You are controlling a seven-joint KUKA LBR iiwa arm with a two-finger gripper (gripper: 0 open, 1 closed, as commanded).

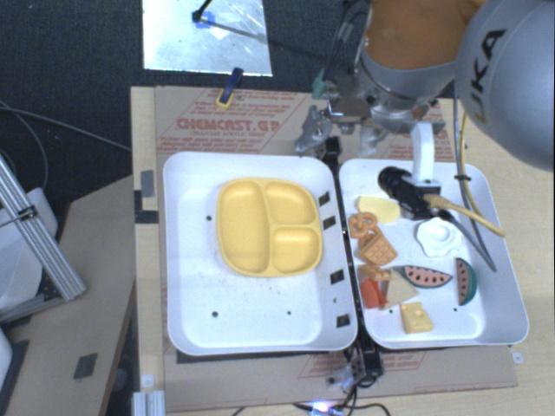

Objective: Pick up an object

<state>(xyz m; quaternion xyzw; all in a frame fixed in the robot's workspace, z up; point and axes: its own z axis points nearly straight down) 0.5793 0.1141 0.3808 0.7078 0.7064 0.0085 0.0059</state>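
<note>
Two fingers (310,137) of the gripper (340,143) stand apart on my screen with nothing between them, hanging over the far rim where the two bins meet. Behind it, the arm (486,50) fills the upper right corner. Nearest the gripper, at the far end of the right bin (512,315), lies a pale cheese wedge (376,206). Just in front of it is a pretzel (362,225) touching a square cracker (378,250). To their right sits a fried egg (438,237). Closer to me, a watermelon slice (425,276) lies with its long axis across the bin, its sharp tip pointing left toward the cracker. A smaller watermelon wedge (466,282) just beside it runs the other way, near to far, with its rind toward the right wall. An orange-red piece (372,294) lies by the left wall against a tan slab (401,293) that I cannot identify, and a yellow block (417,318) is nearest me. In the left bin (186,267), well apart from the gripper, a yellow divided plate (267,228) lies flat. Its long axis runs across the bin, with the two small compartments on its right.
</note>
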